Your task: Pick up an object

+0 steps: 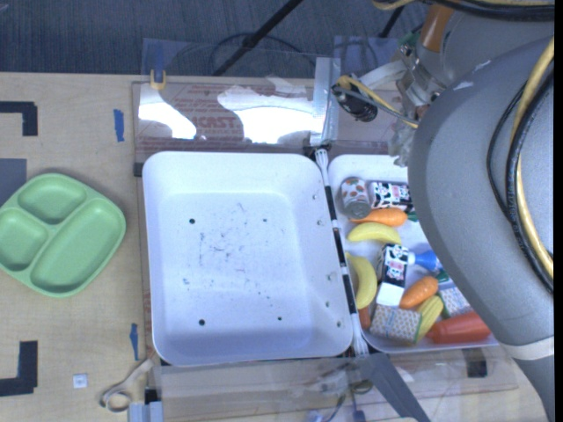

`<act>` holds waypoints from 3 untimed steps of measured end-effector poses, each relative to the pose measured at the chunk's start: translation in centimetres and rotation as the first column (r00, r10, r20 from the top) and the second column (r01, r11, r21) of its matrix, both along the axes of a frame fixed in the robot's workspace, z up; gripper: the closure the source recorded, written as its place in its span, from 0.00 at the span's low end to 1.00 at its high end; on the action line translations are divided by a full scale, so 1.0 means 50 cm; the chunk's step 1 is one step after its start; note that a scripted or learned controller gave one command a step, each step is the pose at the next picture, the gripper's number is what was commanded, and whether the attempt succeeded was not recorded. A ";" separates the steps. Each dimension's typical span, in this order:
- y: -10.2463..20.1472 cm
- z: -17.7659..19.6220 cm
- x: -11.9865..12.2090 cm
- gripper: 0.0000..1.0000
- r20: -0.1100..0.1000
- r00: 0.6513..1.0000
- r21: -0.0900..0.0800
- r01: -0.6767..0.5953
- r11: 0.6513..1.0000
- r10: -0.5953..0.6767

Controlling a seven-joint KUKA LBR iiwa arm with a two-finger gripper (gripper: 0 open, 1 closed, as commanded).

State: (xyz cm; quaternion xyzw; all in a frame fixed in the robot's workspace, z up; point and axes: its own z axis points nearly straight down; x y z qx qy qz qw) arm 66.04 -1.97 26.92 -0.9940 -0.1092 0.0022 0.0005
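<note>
Bench (pixel 62 104), pale wood, is marked with black corner brackets and blue tape at its left. A green tray (pixel 58 233) with three compartments is set at the far left, well apart from the bins. The left bin (pixel 237 253), white and shallow, is seen at the centre, its floor scuffed with faint marks and dotted with small dark holes. A clear panel (pixel 229 112) catching glare is stood just behind it.

The right bin (pixel 374 163) is placed touching the left one and is largely covered by the arm (pixel 484 200), a broad grey mass entering from the right, with its orange band (pixel 435 25) and yellow cables seen at the top. Objects for picking are crowded in the right bin's visible strip: a can (pixel 355 197) near the back, a black-and-white carton (pixel 391 193) beside it, two bananas (pixel 376 232) (pixel 363 281), a second patterned carton (pixel 396 264), carrots (pixel 419 291), a speckled block (pixel 394 323) and a red piece (pixel 456 328) at the front. Whether the gripper is apart or together cannot be told.
</note>
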 end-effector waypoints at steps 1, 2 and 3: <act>-0.118 -0.095 -0.014 1.00 -0.001 1.000 0.001 -0.005 1.000 0.005; -0.308 -0.156 -0.018 1.00 -0.001 1.000 0.002 0.019 1.000 -0.019; -0.298 -0.135 -0.015 1.00 -0.002 1.000 0.003 0.011 1.000 -0.011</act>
